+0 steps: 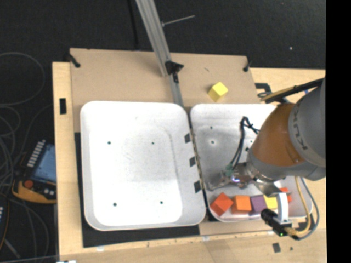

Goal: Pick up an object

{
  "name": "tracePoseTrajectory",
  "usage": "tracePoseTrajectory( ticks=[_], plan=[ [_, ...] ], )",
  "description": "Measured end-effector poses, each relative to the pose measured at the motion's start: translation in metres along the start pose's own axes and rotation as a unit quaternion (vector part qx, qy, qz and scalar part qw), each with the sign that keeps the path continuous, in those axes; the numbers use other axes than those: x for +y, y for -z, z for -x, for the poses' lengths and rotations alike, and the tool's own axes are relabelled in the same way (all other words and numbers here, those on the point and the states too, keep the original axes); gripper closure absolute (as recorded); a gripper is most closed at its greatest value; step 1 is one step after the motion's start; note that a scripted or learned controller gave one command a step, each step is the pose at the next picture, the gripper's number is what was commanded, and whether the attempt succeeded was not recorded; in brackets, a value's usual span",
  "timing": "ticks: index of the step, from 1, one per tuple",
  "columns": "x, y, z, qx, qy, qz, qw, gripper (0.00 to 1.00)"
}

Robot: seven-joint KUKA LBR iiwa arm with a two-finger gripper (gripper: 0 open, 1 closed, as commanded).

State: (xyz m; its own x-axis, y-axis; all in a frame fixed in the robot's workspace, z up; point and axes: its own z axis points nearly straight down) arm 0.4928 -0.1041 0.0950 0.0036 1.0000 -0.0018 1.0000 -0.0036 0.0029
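Note:
Several small blocks lie in a row along the near edge of the right bin (214, 125): a red-orange block (222, 203), an orange block (243, 203), a purple block (258, 204) and a yellow block (270, 203). The arm's orange band and grey wrist hang over the right half of this bin. My gripper (235, 178) is low in the bin, just above and behind the row, closest to the orange block. The wrist hides part of the gripper, and I see no block held in it.
The left bin (93, 163) sits beside the right one. A yellow cube (218, 90) rests on the brown board behind the right bin. A slanted metal rail (159, 37) runs down to the gap between the bins. Cables trail off the wrist at the lower right.

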Motion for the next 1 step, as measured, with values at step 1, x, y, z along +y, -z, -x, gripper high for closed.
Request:
tracePoseTrajectory(
  ticks=[1],
  plan=[
    [-0.0072,0.0031,-0.0152,-0.001,0.001,0.002,1.0,0.0]
  ],
)
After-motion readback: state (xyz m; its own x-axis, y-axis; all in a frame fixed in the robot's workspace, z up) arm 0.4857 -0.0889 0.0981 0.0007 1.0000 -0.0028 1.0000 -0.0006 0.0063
